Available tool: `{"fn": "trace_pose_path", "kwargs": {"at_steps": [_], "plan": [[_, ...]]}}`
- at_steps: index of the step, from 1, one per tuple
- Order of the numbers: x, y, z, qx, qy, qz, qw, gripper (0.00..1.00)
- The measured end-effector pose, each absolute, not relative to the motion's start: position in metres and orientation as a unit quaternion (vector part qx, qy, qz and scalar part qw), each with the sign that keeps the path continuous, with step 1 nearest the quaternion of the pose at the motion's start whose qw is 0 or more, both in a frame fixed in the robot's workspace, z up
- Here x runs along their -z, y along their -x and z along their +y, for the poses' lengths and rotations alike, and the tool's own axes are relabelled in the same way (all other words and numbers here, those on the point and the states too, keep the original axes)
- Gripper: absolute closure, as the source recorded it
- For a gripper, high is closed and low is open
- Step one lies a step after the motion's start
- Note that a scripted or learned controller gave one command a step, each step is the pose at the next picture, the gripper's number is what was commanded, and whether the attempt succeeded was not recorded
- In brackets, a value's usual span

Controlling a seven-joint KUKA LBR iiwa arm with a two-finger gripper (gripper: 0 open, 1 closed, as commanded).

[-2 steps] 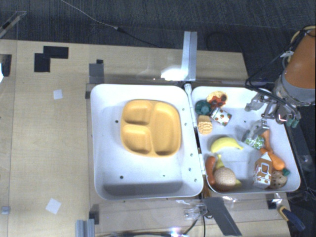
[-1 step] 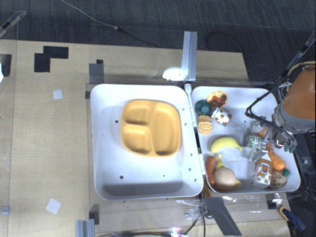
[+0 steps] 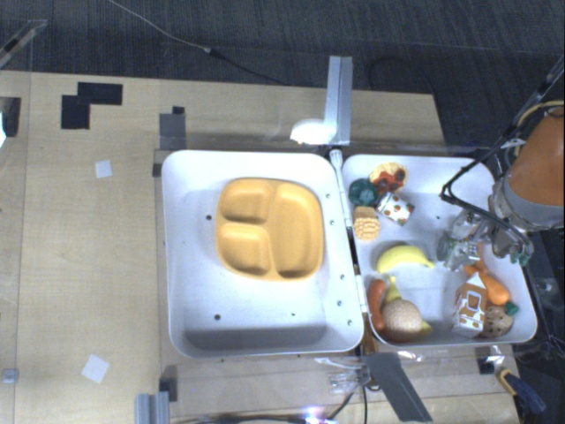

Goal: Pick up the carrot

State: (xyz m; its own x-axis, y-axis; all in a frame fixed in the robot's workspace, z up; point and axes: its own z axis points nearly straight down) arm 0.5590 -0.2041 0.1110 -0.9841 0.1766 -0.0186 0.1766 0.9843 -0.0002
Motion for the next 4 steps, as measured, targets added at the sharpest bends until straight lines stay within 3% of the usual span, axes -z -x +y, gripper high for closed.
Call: {"fn": "trace_pose_path", "kwargs": {"at_steps": [1,2,3,4], "plan": [[-0.121,-0.497,-0.202,0.0008,-0.053,0.998,0.016,1.00],[-0.097,-0.506,-0.203,-0.0001,-0.172,0.985,0.007,1.00],[-0.095,-0.495,-0.173,0.0018,-0.259,0.966,0.016,1.00],[-0.108,-0.490,-0.164,-0.0008,-0.401,0.916,0.005,1.00]]}}
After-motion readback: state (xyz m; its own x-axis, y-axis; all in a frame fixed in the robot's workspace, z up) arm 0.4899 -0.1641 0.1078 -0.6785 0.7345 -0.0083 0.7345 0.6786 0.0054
